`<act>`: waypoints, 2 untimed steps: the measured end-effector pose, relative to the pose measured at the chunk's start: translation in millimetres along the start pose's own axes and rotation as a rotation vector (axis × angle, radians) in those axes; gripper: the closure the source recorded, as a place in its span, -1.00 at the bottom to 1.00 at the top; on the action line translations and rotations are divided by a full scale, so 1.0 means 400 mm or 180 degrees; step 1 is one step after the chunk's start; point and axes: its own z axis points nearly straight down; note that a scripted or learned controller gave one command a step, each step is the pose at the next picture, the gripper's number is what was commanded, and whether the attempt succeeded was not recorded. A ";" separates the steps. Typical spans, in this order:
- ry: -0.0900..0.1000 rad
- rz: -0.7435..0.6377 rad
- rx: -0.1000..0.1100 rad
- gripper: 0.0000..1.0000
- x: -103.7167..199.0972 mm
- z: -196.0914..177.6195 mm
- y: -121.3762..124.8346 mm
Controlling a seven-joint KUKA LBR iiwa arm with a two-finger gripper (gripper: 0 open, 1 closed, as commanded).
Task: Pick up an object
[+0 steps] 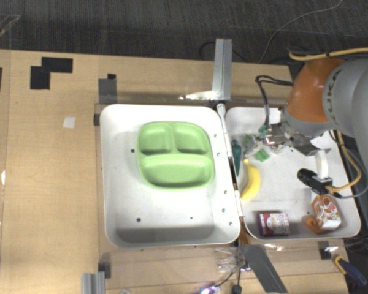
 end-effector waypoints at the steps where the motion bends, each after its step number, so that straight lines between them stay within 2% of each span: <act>1: 0.0006 -0.0006 -0.0022 1.00 0.005 -0.032 0.008; 2: 0.0006 0.0014 0.0020 1.00 0.158 -0.240 0.165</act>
